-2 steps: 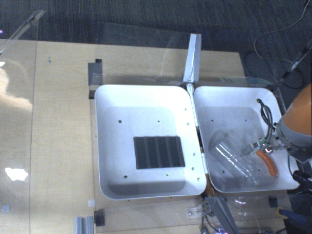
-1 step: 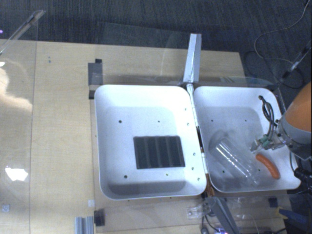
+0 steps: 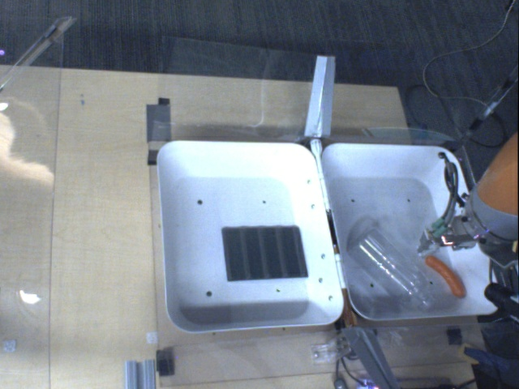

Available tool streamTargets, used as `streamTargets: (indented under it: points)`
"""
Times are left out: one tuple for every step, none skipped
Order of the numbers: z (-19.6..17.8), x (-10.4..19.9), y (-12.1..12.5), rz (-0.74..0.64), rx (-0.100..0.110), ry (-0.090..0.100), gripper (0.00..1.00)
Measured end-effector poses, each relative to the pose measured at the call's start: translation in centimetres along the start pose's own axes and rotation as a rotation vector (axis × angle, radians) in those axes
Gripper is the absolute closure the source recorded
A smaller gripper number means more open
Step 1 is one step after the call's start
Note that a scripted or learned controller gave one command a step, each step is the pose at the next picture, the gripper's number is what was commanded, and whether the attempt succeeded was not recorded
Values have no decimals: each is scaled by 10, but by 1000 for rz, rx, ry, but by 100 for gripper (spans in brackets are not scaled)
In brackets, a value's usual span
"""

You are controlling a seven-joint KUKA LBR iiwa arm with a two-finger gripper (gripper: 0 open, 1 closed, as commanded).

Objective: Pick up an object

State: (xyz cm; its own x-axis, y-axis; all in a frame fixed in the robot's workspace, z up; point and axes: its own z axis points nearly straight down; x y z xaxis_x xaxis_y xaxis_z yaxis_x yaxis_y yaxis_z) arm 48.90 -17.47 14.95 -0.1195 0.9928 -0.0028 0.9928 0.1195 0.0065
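A clear plastic bottle [image 3: 391, 266] lies on its side in the right bin [image 3: 381, 168], pointing toward the front right. An orange sausage-shaped object [image 3: 447, 275] rests near that bin's right wall. My gripper [image 3: 443, 237] hangs just above and behind the orange object's near end, at the bin's right side, beside the bottle's far end. A dark ridged rectangular pad [image 3: 264, 253] lies flat in the middle of the left bin [image 3: 235, 168].
The arm's orange band [image 3: 499, 177] and cabling overhang the right bin's right wall. A metal post [image 3: 320, 104] stands behind the seam between the bins. Black brackets [image 3: 159, 124] sit at the left bin's corners on the wooden bench.
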Motion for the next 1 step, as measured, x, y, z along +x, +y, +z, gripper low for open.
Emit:
streamTargets:
  points:
    - [-10, 39, 58, -483, -2, 0, 100]
